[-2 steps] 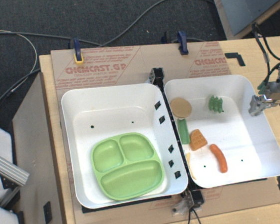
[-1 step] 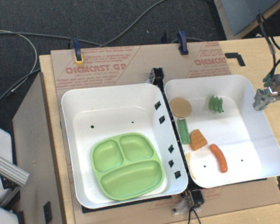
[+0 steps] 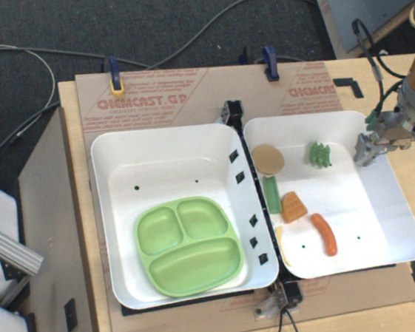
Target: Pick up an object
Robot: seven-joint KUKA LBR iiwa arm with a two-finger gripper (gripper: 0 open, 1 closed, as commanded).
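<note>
My pincer [image 3: 364, 152] hangs over right bin's [image 3: 392, 215] far-right rim; finger spread: can't tell, nothing seen gripped. Broccoli [image 3: 319, 154] nearest; sausage [image 3: 324, 234], orange wedge [image 3: 293, 207] farther off.

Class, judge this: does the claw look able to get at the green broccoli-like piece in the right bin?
Probably yes: the claw hovers at the right bin's rim, and the broccoli piece lies apart from the other items with bare floor between.

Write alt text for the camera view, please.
A robot arm's end effector hovers at the right edge of a white bin holding a sausage, broccoli and other toy food. The neighbouring bin holds a green divided plate.
</note>
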